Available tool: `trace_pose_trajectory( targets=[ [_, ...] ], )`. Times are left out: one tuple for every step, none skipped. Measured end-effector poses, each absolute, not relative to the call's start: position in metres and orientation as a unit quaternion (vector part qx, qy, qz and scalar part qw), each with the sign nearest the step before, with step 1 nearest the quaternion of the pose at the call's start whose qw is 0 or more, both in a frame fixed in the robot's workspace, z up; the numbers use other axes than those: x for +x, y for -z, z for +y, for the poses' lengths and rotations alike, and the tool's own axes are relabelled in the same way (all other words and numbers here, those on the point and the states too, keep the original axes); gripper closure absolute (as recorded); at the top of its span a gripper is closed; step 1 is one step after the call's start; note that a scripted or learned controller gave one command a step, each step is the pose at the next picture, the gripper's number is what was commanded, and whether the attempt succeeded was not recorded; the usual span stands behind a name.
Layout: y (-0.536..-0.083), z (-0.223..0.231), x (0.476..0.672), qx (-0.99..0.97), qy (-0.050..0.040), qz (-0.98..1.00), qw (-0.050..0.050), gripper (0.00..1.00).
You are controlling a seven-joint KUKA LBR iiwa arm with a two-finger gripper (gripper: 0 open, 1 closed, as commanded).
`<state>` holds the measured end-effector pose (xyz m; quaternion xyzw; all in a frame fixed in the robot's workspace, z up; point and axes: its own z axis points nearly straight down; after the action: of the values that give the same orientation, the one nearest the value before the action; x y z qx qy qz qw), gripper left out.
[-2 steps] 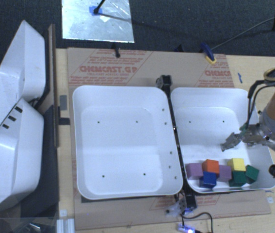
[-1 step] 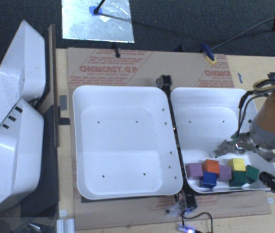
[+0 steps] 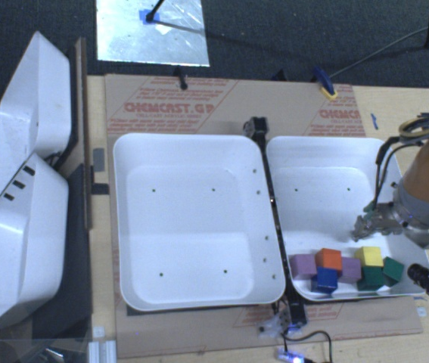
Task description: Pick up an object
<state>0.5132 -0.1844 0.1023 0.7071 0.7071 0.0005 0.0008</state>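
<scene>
I am hovering the gripper (image 3: 368, 225) over the right bin (image 3: 312, 157), just above the blocks clustered along its near edge. The yellow block (image 3: 369, 255) is sitting nearest, so I am planning a straight descent onto it, avoiding the neighbours.

The word "CHEMCAST GP" is printed in red capitals on the brown protective sheet (image 3: 222, 100) that covers the tabletop, above the left bin. The same red print is repeated at the sheet's upper right, above the right bin, where only "CHEMCAS" can be made out before the lettering blurs. Smaller red lines beneath both prints cannot be read.
</scene>
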Motion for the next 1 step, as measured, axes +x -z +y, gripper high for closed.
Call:
trace_pose_trajectory(
  targets=[
    [-0.1575, -0.1767, 0.5207, 0.707, -0.0014, 0.708, 0.002, 1.00]
  ],
)
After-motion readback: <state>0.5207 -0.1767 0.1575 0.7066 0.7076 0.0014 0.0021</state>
